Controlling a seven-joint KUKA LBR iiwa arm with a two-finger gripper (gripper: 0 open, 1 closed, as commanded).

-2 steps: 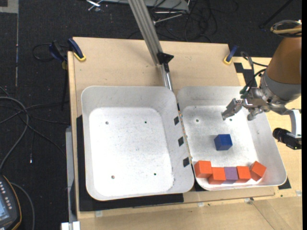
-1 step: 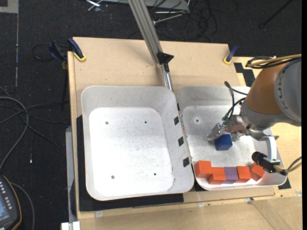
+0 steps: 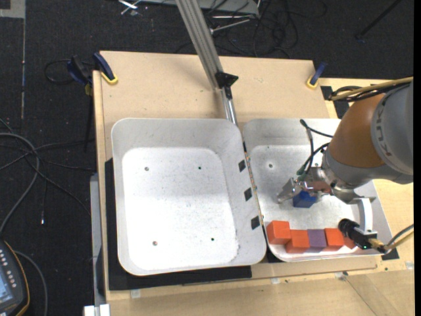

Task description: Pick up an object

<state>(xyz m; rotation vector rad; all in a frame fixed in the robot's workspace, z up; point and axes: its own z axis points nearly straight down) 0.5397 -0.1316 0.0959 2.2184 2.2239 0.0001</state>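
Tan bench (image 3: pixel 171 91) w/ two white bins side by side, black mat under them, dark carpet around w/ cables and a metal pole slanting in from the top. Yellow-tipped clamps at the bench's back corners. Left bin (image 3: pixel 131 133): bare speckled floor. Right bin (image 3: pixel 263 137): arm (image 3: pixel 368 137) comes in from the right, gripper (image 3: pixel 297 191) low over the bin's middle. Blue block (image 3: pixel 304 199) sits right at the fingertips, partly hidden, so can't tell if it's gripped or how wide the fingers are; too little shows to give its long axis. Near front rim: orange block (image 3: pixel 279 232), then a row of orange (image 3: pixel 300 241), purple (image 3: pixel 317 239), orange (image 3: pixel 334 238), running left-right.
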